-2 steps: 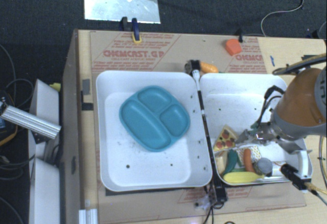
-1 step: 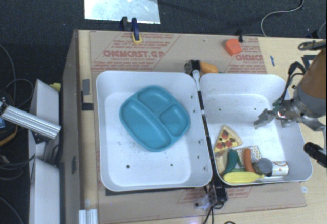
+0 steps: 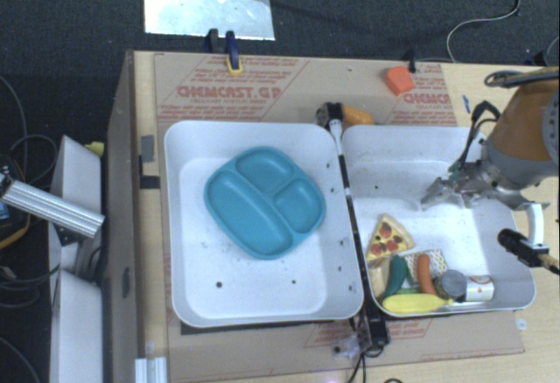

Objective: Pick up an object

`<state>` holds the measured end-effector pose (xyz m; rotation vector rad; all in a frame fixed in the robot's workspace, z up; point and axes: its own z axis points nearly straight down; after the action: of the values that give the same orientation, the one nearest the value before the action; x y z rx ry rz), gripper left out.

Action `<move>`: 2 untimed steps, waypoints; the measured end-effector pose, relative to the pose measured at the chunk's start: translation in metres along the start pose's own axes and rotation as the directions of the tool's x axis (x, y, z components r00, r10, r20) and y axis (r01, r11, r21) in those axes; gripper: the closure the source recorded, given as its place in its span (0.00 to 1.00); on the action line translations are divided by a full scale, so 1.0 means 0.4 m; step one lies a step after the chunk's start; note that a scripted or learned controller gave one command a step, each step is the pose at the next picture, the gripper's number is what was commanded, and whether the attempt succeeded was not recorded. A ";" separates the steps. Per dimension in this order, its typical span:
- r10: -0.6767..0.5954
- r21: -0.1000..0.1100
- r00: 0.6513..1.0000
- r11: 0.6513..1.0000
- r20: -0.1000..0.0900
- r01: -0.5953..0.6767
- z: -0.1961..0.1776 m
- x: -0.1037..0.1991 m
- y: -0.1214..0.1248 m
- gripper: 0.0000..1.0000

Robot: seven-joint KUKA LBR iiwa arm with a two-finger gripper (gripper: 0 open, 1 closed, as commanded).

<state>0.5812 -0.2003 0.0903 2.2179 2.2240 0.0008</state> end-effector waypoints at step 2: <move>0.000 -0.003 1.000 1.000 0.001 0.000 -0.013 -0.016 -0.049 1.00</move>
<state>0.5616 -0.2066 0.0953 2.2164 2.2218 0.0034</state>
